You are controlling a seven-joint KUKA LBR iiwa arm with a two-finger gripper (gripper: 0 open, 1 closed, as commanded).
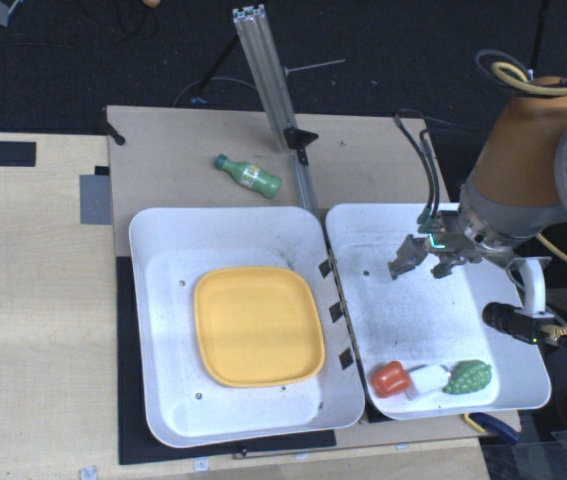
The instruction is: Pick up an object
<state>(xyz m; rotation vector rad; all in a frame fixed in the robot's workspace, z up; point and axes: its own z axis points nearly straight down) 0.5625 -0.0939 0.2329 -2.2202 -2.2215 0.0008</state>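
Camera view is showing the gripper (431, 260) hovering over the right bin (363, 230) with its fingers (404, 262) spread apart and gripping nothing. Below the fingers, well apart, a red pepper (391, 378), a white block (428, 379) and a green bumpy fruit (467, 376) are lying untouched. Picking is looking barely begun: choosing, descending, closing and lifting all remain.

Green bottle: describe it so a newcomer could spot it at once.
Start at the left bin, then look just beyond its far rim, on the bare bench. The bottle lies there on its side, outside both bins, small and green, with a pale label.
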